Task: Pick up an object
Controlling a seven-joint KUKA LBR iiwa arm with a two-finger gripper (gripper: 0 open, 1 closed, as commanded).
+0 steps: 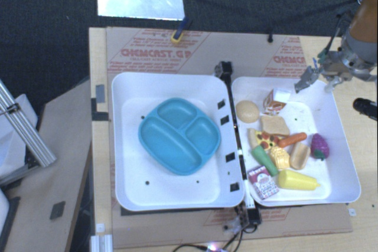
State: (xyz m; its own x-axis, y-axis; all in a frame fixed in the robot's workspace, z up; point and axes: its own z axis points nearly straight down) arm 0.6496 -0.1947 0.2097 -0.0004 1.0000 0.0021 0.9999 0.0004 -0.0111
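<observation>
Claw (315, 78) spread open, empty, above right bin's (342, 144) far edge; come down straight on one toy, e.g. carrot (291, 140).

White bins: you have two, left (127, 186) and right (342, 156).
Blue divided plates: you have one (179, 136), in the left bin.
Toy food pieces: roughly ten crowd your right bin; the exact count is unclear.

The arm (361, 32) is cut off by the frame's right edge, upper right. The tool (316, 77) is blurred — its finger spacing cannot be judged. Print on the small carton (264, 181) at lower right is too small to be read.
</observation>
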